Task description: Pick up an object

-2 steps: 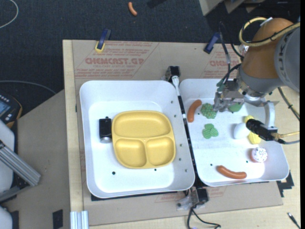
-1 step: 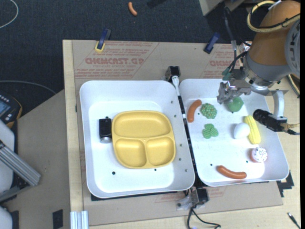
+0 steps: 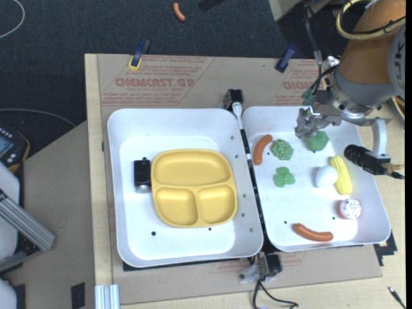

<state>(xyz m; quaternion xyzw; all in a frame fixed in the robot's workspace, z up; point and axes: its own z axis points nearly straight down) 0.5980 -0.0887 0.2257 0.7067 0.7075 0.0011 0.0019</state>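
A brown board (image 3: 193, 76) lies on a dark carpet (image 3: 77, 18), and two white bins sit on it side by side. The left bin (image 3: 122, 172) holds a yellow tray (image 3: 193, 187) with three parts and a small black block (image 3: 141, 172). The right bin (image 3: 367, 227) holds toy food. The gripper (image 3: 312, 126) is low over the far side of this bin. A green toy vegetable (image 3: 318, 140), maybe broccoli, sits right under its tips, touching or nearly so. I cannot tell if it is being gripped.
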